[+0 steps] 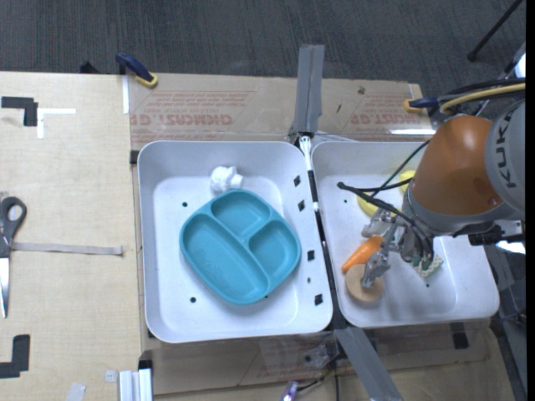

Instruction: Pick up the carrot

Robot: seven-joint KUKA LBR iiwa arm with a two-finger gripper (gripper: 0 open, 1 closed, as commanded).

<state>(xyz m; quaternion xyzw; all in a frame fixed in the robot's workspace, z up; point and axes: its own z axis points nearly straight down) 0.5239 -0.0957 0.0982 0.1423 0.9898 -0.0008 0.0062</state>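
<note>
Two shallow white bins side by side on the counter [67, 307], over a sheet of printed cardboard [209, 107]. In the right bin [468, 303], toward its left half: the carrot [359, 256], orange, lying at a slant with its thin tip pointing down-left toward the wall shared with the other bin. At the carrot's upper right end, touching or nearly touching it: the end effector [381, 261], reaching down into the bin under the arm's orange band [456, 170]. Spread, pressed together or pinching the carrot: cannot tell, the metal parts too cluttered and shadowed to read. Just below the carrot and right under the end effector: a round tan disc [363, 290] flat on the bin floor. Above, near the bin's upper middle and partly hidden behind the arm: a yellow thing [373, 200], crossed by thin black cables [359, 190]. In the left bin [163, 307]: a blue divided plate [238, 253] with three compartments, set askew, and just beyond its upper edge a small crumpled white thing [224, 176]. Well apart from both bins, at the far left edge of the counter: a pair of scissors [8, 224]. At the cardboard's back corners: two blue-and-yellow clamps, one at the left [138, 70], one at the right [422, 104]. Between the bins at the back: a grey strip [309, 86] running away from them.
</note>
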